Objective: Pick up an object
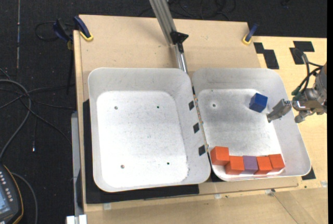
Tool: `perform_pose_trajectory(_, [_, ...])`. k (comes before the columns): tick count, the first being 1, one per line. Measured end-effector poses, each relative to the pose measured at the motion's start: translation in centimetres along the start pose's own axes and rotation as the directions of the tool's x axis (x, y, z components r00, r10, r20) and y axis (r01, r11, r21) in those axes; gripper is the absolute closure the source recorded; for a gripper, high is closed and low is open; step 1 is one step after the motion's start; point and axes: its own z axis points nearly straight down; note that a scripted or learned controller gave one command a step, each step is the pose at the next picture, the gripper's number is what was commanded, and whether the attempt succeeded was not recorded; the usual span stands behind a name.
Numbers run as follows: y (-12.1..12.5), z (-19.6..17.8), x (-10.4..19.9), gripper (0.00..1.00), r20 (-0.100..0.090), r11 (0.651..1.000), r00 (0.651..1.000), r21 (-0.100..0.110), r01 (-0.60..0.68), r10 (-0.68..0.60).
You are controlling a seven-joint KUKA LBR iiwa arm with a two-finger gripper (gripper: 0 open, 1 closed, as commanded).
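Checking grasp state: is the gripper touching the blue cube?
Apart. The camera view shows bare white bin floor between the gripper and the blue cube.

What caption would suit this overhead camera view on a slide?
End effector at the right bin's right rim, beside a blue cube; orange and purple blocks line the near wall.

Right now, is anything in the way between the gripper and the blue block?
Nothing visible. The gripper sits at the right bin's right rim, and the blue block lies just to its left with bare bin floor between them. The orange and purple blocks line the bin's near edge, off that path.
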Motion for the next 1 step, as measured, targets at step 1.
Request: perform_pose_trajectory(1, [7.85,9.77,-1.64,0.0,-0.005,1.0,1.0,0.006,0.01,-0.01])
